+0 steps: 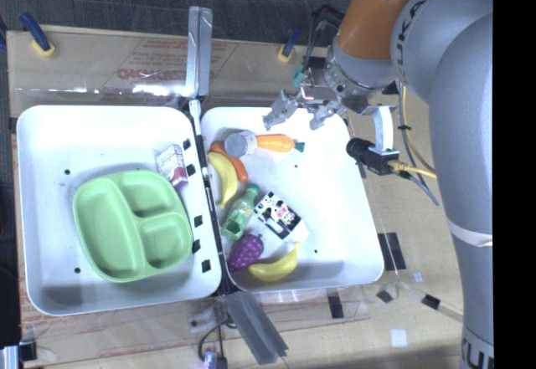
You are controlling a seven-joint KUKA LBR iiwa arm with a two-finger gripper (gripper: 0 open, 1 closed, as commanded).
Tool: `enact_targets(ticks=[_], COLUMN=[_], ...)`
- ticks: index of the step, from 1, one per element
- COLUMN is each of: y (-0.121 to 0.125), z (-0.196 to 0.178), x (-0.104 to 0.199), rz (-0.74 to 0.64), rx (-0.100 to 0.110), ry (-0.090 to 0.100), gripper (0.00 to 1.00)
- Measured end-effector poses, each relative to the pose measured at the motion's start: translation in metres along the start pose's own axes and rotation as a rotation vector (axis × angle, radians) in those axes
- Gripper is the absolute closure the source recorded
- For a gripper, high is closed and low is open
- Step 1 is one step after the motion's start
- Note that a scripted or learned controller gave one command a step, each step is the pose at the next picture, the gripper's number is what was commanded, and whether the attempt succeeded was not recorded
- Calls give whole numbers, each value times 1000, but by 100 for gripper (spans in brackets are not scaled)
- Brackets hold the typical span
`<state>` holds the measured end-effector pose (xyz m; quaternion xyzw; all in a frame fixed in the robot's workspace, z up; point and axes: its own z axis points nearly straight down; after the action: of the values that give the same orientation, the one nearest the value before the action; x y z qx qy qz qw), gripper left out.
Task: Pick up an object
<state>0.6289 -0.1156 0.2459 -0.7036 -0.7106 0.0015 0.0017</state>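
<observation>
Left of the metal divider that is running between the two bins, the left bin is holding a green compartment tray, which is lying flat and filling much of its floor. A small pink-and-white packet is sitting just beyond the tray's far right corner, close against the divider.

Right of the divider, the right bin is carrying a cluster of toy food along its left side. Nearest the divider, a yellow banana is lying lengthwise, with something orange peeking out beside it. A grey round cap-like piece is sitting at the far end of the cluster, and an orange carrot is lying just right of it. Nearer the camera, a green bottle is leaning against the banana, a black-and-white printed card is lying just right of the bottle, a purple bunch of grapes is resting below them, and a second banana is curling along the near wall.

Farther right from the divider, the gripper is hanging above the bin's far edge, just beyond the carrot, its fingers spread apart and grasping nothing. The grey arm is reaching in from the right.
</observation>
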Motion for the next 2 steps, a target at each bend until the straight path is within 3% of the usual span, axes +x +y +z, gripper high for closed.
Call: enact_targets(ticks=[1, 2], y=[19, 25], z=[145, 52], x=[-30, -28], rz=[-92, -205], rx=[2, -4], ry=[-1, -2], gripper=[0, 0])
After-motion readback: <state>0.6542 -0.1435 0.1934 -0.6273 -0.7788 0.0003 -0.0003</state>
